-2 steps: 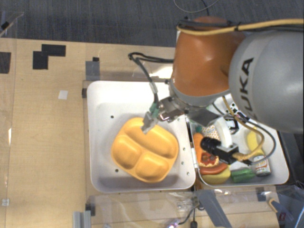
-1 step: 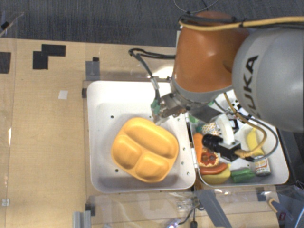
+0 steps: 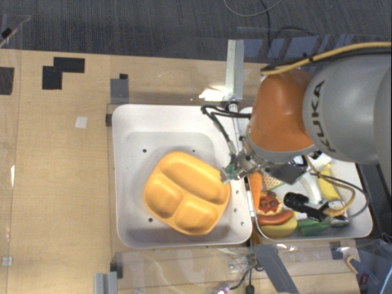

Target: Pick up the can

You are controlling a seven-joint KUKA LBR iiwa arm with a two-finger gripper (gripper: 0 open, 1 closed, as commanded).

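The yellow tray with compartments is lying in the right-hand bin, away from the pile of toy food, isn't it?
Not quite. The camera view shows the yellow tray in the left bin, not the right one. The rest holds: the pile of toy food sits apart from it, in the right bin, below the arm.

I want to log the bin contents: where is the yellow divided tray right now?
In the camera view, the yellow divided tray lies in the left bin, toward its lower right, with its right edge by the wall shared with the right bin.

A sectioned tray [image 3: 185,192] lies in the left bin [image 3: 131,133].
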